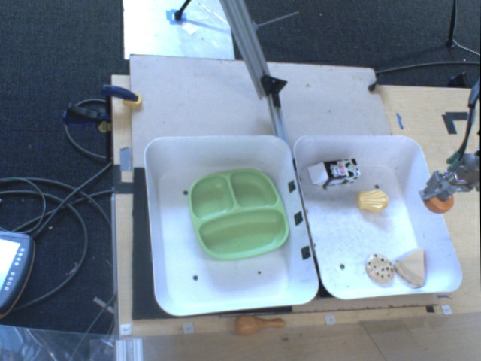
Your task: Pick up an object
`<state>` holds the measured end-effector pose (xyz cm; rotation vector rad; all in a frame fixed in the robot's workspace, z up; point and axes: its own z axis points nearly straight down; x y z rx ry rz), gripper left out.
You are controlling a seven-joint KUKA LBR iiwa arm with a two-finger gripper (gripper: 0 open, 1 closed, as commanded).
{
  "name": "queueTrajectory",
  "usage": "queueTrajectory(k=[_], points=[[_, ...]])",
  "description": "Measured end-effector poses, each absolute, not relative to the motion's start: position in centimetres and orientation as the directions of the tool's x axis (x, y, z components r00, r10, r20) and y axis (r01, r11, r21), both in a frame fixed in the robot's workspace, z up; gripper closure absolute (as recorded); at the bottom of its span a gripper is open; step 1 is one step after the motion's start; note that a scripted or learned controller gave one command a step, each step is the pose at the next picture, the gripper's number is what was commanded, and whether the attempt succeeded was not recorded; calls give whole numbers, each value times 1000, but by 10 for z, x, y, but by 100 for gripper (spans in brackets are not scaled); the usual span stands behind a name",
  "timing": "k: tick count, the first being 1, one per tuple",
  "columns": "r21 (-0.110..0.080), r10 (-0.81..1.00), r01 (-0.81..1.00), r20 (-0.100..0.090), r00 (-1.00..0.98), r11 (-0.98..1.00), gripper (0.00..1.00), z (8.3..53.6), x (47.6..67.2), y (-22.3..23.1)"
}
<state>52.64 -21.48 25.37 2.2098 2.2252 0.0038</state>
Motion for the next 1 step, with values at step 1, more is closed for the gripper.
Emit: queueTrajectory(k=[1], points=[[2,1000,1000,1,-11,11,100,254,532,-165]])
